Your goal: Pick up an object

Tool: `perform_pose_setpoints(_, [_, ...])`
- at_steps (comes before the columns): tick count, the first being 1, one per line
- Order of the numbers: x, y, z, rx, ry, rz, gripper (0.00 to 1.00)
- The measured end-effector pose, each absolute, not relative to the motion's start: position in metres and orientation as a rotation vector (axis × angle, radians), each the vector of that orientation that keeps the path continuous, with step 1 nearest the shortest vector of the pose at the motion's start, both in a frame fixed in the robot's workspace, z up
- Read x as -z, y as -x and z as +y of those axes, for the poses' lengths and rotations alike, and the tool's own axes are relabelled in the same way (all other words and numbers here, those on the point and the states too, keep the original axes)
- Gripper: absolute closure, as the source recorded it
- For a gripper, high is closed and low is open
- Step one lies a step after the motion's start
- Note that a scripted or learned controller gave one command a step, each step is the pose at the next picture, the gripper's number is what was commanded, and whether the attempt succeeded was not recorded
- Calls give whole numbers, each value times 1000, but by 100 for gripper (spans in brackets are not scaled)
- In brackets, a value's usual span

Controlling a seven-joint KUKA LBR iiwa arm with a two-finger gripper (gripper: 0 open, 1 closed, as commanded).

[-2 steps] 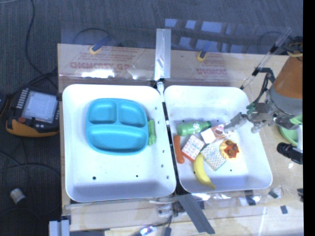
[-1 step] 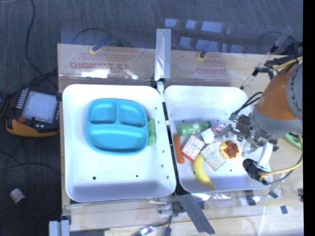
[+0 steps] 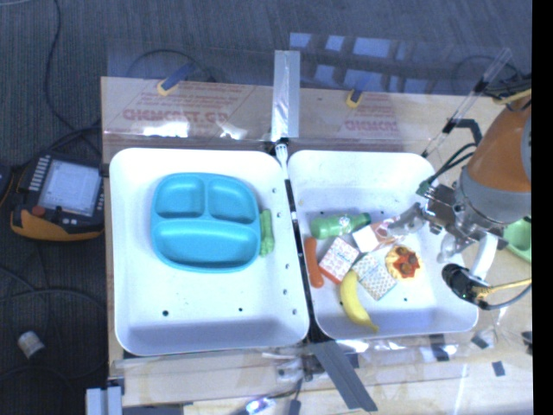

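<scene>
Camera view: gripper [image 3: 413, 223] low over right bin [image 3: 346, 167], near its right wall — whether fingers open or shut, cannot tell. Nothing visibly between them. Just beside gripper: small red-and-yellow item [image 3: 403, 262], possibly toy food. Further left — checkered packet [image 3: 374, 275], banana [image 3: 354, 301], green bottle [image 3: 339, 225], orange carrot [image 3: 312, 262]. Left bin [image 3: 173, 318] carries blue divided tray [image 3: 206, 220].

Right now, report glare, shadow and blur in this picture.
Camera view: glare whitens the floor of the right bin, and the tape strip between the bins shines; the blue tray casts almost no shadow; the gripper and the small packets look soft, their print unreadable.
</scene>
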State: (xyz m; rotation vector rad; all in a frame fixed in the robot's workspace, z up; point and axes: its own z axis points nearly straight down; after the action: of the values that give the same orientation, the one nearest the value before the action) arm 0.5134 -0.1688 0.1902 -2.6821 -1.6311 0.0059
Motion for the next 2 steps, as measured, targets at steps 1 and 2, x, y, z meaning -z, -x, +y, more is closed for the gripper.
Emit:
perform_pose_setpoints(1, [-287,-524,-132,-4,2457,-1954,0])
perform_pose_setpoints(2, [-167,-488,-149,-5,2445,-1965,0])
